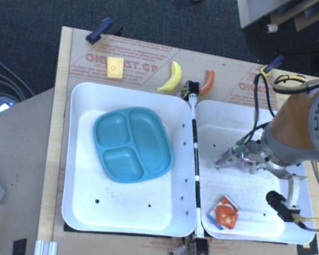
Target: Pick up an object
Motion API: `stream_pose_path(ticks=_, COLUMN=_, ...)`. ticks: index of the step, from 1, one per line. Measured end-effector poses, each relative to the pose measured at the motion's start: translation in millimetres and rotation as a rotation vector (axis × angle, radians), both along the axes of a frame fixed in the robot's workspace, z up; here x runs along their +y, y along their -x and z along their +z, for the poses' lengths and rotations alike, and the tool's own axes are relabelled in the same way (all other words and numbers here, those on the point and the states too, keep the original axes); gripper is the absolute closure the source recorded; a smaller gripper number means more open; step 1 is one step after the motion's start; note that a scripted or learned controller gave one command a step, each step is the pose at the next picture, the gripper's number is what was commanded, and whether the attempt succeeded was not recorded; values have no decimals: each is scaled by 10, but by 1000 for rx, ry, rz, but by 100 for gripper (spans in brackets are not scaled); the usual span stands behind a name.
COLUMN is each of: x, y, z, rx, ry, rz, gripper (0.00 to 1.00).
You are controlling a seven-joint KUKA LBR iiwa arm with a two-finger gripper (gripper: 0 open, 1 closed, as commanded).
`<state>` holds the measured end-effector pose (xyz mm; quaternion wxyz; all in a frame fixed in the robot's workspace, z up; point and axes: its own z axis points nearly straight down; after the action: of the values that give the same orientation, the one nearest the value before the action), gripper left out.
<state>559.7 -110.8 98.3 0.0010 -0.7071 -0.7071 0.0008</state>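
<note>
We see the gripper (225,160) low in the right bin (221,119), near its middle; can't tell its state. Red-orange object (225,213) lies at 5 o'clock from it, apart, untouched. Blue divided plate (133,144) sits in the left bin (75,158); banana (171,77) on the bench at 12 o'clock

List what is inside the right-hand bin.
Inside the right bin lie a small red and white object near the front and the gripper low over the floor. The arm covers the bin's far right part.
</note>
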Motion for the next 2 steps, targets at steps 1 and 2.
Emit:
stream_pose_path(ticks=1, x=-90, y=-697, z=-135, rx=-3, ry=1, rz=1, gripper=0)
stream_pose_path(ticks=2, x=-88, y=-703, z=-32, rx=-4, ry=2, rz=2, gripper=100)
